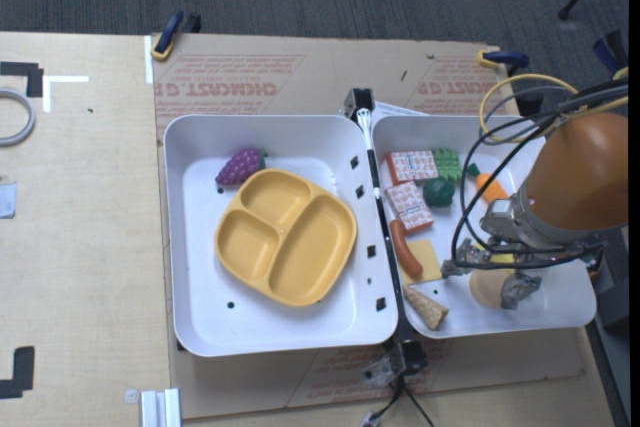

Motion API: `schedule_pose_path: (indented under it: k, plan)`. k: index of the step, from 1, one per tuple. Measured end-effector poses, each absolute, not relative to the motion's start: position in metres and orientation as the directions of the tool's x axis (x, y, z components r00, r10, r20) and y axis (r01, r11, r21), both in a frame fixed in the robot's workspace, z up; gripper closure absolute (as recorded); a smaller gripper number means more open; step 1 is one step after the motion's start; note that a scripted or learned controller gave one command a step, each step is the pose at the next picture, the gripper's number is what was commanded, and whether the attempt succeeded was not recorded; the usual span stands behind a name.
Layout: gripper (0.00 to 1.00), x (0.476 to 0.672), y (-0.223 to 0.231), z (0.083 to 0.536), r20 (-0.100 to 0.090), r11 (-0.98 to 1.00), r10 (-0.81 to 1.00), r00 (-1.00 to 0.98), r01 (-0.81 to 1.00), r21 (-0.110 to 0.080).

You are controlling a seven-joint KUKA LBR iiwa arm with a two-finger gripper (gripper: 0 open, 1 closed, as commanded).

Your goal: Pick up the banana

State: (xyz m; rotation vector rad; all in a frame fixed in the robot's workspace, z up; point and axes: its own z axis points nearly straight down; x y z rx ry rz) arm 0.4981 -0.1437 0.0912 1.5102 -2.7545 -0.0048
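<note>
Gripper (518, 290) low over right bin (570, 315), near front edge; spread or pressed together, cannot tell. Banana probably hidden under arm (585, 175), position unclear. Nothing seen lifted; grasp and lift judged pending.

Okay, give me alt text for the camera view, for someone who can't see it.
A grey and orange robot arm reaches from the right over the right bin, which holds toy foods. The left bin holds a yellow divided plate and purple grapes beside it.
</note>
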Motion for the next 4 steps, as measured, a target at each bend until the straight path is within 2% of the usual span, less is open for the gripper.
schedule_pose_path:
  k: [1,2,3,4]
  plan:
    - [0.00,0.505,-0.169,0.089,-0.002,0.537,-0.843,-0.537,-0.843,0.004]
    - [0.00,0.528,-0.177,0.089,-0.005,0.195,-0.981,-0.195,-0.981,0.004]
    - [0.00,0.573,-0.217,0.089,-0.014,-0.066,-0.998,0.066,-0.998,0.002]
    - [1.00,0.573,-0.218,0.094,-0.015,-0.058,-0.998,0.058,-0.998,0.005]
